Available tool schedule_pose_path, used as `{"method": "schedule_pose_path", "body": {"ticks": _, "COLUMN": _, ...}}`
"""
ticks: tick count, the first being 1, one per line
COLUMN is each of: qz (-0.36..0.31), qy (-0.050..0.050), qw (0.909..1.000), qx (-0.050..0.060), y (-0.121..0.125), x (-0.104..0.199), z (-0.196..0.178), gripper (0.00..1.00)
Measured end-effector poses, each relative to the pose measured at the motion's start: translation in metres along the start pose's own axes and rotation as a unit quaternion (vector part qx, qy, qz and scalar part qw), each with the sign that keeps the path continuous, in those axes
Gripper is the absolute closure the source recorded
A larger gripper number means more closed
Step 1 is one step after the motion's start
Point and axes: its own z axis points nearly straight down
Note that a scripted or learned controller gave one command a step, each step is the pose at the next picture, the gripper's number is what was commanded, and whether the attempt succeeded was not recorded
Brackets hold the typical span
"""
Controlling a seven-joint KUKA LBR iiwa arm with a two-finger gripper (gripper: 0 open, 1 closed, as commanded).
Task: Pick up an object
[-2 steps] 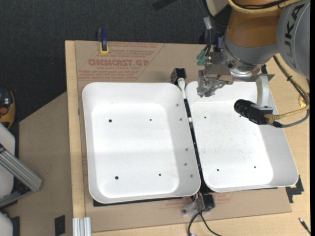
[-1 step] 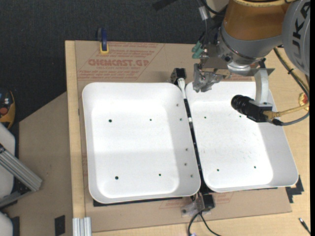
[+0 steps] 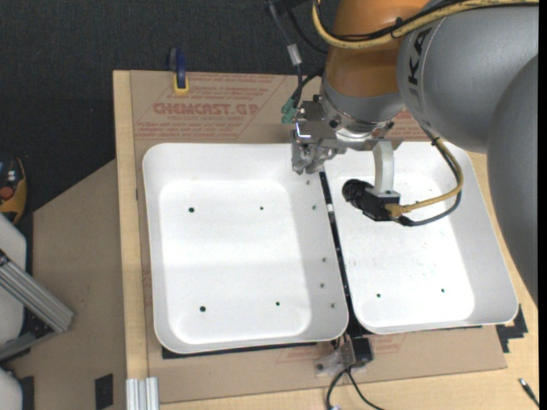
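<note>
My gripper (image 3: 305, 161) hangs low over the far end of the seam between the two bins, at the back right corner of the left white bin (image 3: 226, 259). The grey arm with its orange band (image 3: 372, 24) reaches in from the upper right and covers the back of the right white bin (image 3: 427, 267). A black connector on a yellow-tipped cable (image 3: 369, 200) hangs from the wrist over the right bin. Whatever lies under the wrist is hidden.
The bins sit on a brown board (image 3: 218, 101) with red lettering, held by a blue clamp (image 3: 179, 68) at the back. A metal rail (image 3: 34, 297) lies at the left, and a small cable plug (image 3: 346, 357) sits at the front edge.
</note>
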Motion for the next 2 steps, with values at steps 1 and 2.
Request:
{"method": "schedule_pose_path", "body": {"ticks": 1, "qz": -0.002, "qy": 0.003, "qw": 0.9999, "qx": -0.014, "y": -0.018, "x": 0.042, "z": -0.175, "gripper": 1.0}}
{"method": "schedule_pose_path", "body": {"ticks": 2, "qz": 0.001, "qy": -0.001, "qw": 1.0, "qx": 0.002, "y": 0.01, "x": 0.057, "z": -0.051, "gripper": 1.0}}
